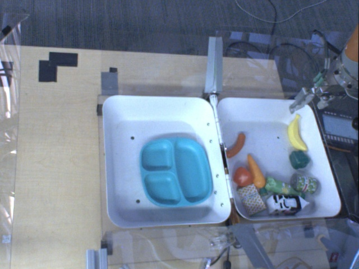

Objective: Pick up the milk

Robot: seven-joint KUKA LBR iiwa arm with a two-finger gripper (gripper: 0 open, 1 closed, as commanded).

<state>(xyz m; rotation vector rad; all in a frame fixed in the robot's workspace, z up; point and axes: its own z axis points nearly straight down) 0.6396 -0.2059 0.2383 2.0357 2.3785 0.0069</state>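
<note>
**A pale wooden bench on dark carpet**

The bench top (pixel 61 167) is light, blond wood with a faint grain, evenly lit and without hard shadows. Two black patches (pixel 56 65) forming an L-like shape sit near its far left corner. Beyond the far edge lies a dark grey-blue carpeted floor (pixel 123 10) with a fine ribbed weave. A thin pale cable (pixel 263 7) loops across that carpet at the upper right. A grey metal post (pixel 213 66) stands at the far side of the bench, with a small grey bracket (pixel 110 82) to its left. A clear plastic panel (pixel 10 94) catches glints along the left edge.
</note>
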